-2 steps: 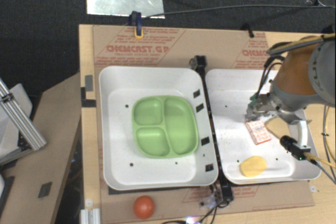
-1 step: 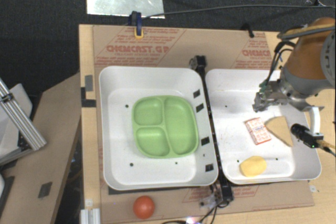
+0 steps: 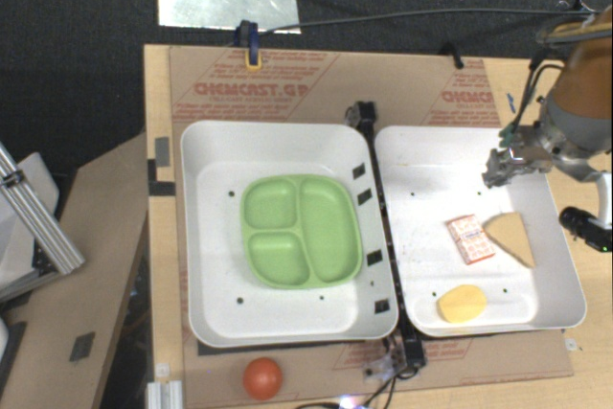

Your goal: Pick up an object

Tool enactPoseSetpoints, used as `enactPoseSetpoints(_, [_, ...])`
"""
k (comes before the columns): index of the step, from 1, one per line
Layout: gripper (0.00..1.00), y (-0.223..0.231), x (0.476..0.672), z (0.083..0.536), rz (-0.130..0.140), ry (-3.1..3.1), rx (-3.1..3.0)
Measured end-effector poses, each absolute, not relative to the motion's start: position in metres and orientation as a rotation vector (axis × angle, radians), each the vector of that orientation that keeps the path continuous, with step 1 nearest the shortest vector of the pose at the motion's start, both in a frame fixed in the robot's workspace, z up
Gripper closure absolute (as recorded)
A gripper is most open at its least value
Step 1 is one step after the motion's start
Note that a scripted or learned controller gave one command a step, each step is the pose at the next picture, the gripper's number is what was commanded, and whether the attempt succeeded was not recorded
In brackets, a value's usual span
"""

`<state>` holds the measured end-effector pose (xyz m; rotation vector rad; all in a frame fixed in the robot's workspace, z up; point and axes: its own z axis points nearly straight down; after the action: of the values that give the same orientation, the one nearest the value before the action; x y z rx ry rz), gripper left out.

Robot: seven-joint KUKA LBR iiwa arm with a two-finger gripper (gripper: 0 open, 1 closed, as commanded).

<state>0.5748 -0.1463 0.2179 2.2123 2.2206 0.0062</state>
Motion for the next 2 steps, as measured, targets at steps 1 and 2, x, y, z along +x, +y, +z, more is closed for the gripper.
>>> enactPoseSetpoints(1, [1.0, -0.147, 0.576, 0.243, 0.004, 2.225, 2.213])
enactPoseSetpoints(2, [1.0, -0.093, 0.575, 0.232, 0.003, 2.231, 2.212])
